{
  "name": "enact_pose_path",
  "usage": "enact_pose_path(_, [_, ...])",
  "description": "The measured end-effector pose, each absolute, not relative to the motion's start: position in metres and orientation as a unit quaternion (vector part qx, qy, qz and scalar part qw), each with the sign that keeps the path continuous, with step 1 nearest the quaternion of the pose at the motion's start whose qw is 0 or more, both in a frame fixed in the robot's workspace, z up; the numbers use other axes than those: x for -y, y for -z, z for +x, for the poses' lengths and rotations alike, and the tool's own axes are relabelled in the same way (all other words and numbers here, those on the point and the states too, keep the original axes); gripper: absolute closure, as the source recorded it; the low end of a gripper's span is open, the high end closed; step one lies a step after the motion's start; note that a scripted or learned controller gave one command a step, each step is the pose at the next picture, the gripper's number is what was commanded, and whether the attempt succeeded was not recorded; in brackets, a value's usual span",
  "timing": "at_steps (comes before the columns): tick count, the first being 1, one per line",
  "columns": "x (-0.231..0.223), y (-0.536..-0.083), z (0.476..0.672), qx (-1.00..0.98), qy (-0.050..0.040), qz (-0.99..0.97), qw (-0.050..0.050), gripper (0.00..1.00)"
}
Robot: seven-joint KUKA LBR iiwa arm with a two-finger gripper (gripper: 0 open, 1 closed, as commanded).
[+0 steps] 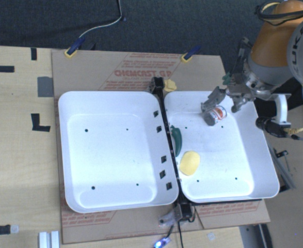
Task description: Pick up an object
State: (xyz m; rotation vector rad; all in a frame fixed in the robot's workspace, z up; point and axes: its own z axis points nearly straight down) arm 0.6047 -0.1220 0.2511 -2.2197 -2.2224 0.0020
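In the right bin (254, 154), a small grey can with a red and white label (216, 114) lies near the far side. My gripper (225, 103) hovers just above and behind it, open, its two fingers spread apart. The left finger (211, 99) ends right over the can, and nothing sits between the fingers. A yellow lemon-like object (189, 163) rests near the bin's left wall. A dark green object (177, 139) lies against that same wall, just behind the yellow one.
The left bin (68, 138) sits beside the right one, joined by a black clip strip (162, 133). Both stand on a cardboard sheet (136, 71). The arm's orange band (275, 32) and a white bracket (280, 112) overhang the right bin's far right corner.
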Motion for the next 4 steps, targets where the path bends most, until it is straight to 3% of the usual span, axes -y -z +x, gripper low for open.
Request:
enact_pose_path(1, [0.121, -0.261, 0.605, 0.708, -0.0008, -0.706, 0.001, 1.0])
enact_pose_path(2, [0.144, -0.437, 0.573, 0.707, 0.0044, -0.707, -0.008, 1.0])
enact_pose_path(3, [0.138, -0.543, 0.541, 0.708, 0.0032, -0.706, -0.005, 1.0])
enact_pose_path(4, [0.135, -0.518, 0.483, 0.707, -0.0005, -0.707, 0.001, 1.0])
